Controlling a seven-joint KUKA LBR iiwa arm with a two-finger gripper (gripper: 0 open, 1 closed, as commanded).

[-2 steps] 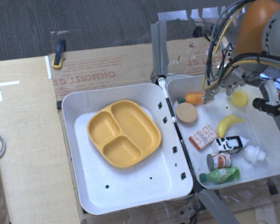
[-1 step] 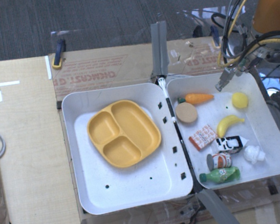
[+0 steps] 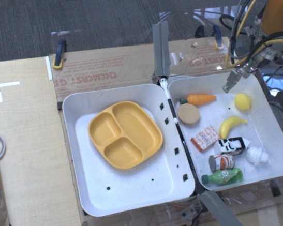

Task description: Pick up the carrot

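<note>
The carrot [image 3: 200, 98] is orange with a green stub at its left end and lies flat near the back of the right bin [image 3: 280, 132]. My gripper [image 3: 230, 84] hangs over that bin's back right part, to the right of the carrot and a little above it, apart from it. Nothing shows between its fingertips.
The right bin also holds a tan round disc [image 3: 188, 113], a lemon [image 3: 242, 101], a banana [image 3: 231, 125], a red-and-white packet [image 3: 204, 138], a small can [image 3: 222, 162], a green bottle [image 3: 222, 177] and a white object [image 3: 257, 156]. A yellow divided plate [image 3: 125, 134] lies in the left bin [image 3: 89, 185].
</note>
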